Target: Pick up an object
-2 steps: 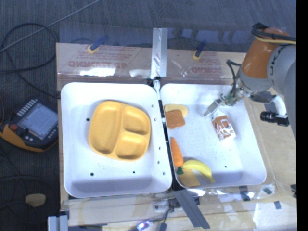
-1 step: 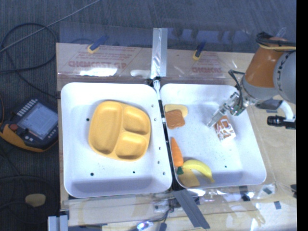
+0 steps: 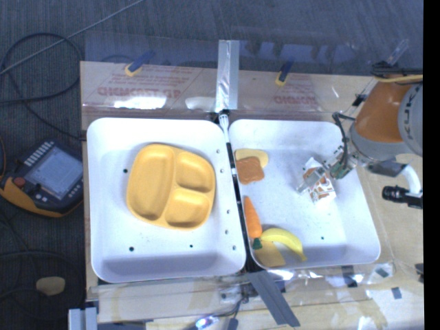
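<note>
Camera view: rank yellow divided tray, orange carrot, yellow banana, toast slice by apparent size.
1. Yellow plastic divided tray, largest by far.
2. Orange toy carrot and yellow toy banana: too alike to rank.
3. Brown toy toast slice, smallest.

My gripper [image 3: 328,175] works in the right bin [image 3: 357,249], whose middle and far floor lie open. Toast [image 3: 250,170], a carrot [image 3: 251,216] and a banana [image 3: 283,240] crowd its left wall and near-left corner. A yellow tray [image 3: 171,185] occupies the left bin's [image 3: 103,253] centre, leaving bare margins.
</note>
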Controlling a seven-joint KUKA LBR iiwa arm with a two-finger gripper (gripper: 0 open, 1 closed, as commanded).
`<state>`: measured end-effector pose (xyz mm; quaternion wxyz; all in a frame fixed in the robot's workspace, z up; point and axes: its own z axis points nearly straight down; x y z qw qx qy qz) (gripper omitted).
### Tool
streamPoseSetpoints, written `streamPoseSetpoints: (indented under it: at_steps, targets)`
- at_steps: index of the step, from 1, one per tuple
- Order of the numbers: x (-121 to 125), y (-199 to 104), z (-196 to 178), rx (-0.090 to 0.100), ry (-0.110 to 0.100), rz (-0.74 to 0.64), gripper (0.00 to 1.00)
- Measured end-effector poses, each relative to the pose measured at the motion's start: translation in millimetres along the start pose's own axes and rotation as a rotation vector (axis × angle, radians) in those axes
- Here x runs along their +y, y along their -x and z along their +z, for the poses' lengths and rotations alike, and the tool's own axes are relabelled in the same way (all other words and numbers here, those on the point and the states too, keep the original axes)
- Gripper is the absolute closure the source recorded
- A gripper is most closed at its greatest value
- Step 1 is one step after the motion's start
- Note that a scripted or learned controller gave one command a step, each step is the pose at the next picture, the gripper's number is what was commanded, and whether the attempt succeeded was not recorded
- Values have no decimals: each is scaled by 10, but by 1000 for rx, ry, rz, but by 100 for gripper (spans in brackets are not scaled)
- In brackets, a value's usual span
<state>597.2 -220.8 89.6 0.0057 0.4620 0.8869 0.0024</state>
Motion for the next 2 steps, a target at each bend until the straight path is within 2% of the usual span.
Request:
streamPoseSetpoints:
  at_steps: [1, 2]
  targets:
    - [24, -2, -104, -1, 4, -1, 100]
    - [1138, -480, -862, 6, -10, 165, 100]
